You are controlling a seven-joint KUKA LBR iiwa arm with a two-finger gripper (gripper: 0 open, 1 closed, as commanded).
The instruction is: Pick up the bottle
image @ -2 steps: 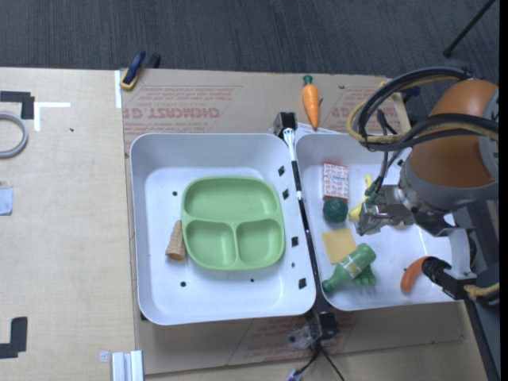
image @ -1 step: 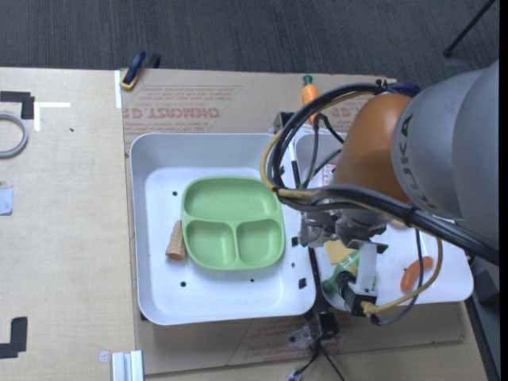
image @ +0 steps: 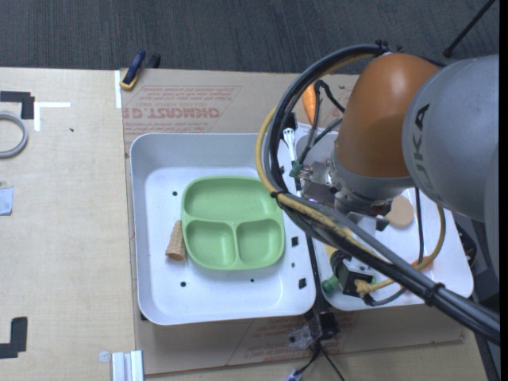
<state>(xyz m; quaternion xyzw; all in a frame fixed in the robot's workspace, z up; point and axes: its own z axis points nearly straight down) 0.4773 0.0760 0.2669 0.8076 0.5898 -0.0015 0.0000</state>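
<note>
Arm low over right bin, wrist downward.

This was a robotics lab or test cell. A large industrial arm trailing loose cables hung over two white bins on a plywood table marked with black tape corners, with cardboard sheets under the bins and dark carpet beyond.

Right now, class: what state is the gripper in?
Gripper: cannot be told; the arm hangs over the right bin and covers it.
</note>
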